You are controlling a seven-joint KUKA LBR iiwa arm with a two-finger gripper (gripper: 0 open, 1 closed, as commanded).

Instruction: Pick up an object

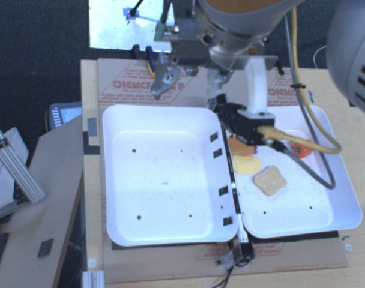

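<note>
We log the hand above the bins' far edge: fingers spread apart, nothing between them, toast piece well apart.

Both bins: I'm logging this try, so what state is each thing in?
Left bin: flat on the bench.
Right bin: holds the objects.
Tan toast piece: lying flat, untouched.
Yellow piece: lying flat.
Red piece: partly behind the cable.
Gripper: raised above the bins' far edge.
</note>
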